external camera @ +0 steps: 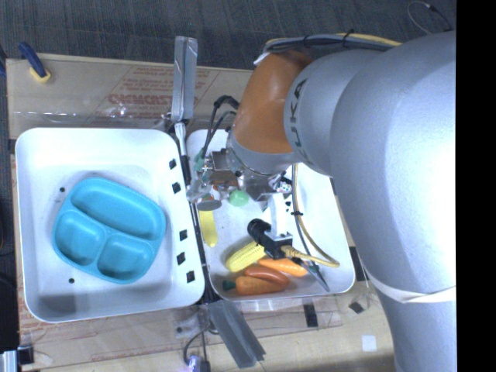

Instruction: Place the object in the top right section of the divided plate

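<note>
Several toy foods in right bin (335, 208): yellow piece (208, 228) just below gripper (208, 186), green ball (239, 199) beside. Gripper opening: cannot tell. Probably yellow piece as target; likely light, hard, slick; best pinched across narrow middle. Divided plate (108, 227) well left.

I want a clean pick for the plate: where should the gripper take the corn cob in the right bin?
Probably across the middle of the corn cob, coming from above: it lies flat, and the carrot crowds its lower side, so end grips look poorer.
</note>
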Tool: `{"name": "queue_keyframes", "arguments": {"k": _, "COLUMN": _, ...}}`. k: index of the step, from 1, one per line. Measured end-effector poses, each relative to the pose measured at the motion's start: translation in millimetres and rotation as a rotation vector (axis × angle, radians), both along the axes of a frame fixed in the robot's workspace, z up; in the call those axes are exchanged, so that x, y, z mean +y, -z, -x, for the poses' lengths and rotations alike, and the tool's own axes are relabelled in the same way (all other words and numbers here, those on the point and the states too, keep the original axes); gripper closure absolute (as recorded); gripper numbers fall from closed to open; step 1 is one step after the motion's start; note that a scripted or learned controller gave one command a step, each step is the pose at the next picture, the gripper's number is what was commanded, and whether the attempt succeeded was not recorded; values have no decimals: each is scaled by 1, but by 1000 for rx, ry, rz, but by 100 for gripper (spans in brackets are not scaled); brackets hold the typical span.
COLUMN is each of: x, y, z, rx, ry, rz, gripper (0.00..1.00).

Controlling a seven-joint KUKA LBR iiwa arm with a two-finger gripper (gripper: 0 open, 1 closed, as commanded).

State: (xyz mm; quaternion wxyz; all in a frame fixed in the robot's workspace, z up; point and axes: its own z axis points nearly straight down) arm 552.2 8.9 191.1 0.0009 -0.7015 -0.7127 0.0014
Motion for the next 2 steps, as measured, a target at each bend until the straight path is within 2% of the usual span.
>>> {"name": "queue_keyframes", "arguments": {"k": 1, "x": 66, "y": 1, "z": 55, "rx": 3, "ry": 36, "rz": 1, "gripper": 100}}
{"name": "queue_keyframes", "arguments": {"k": 2, "x": 75, "y": 1, "z": 41, "rx": 0, "ry": 153, "rz": 1, "gripper": 100}}
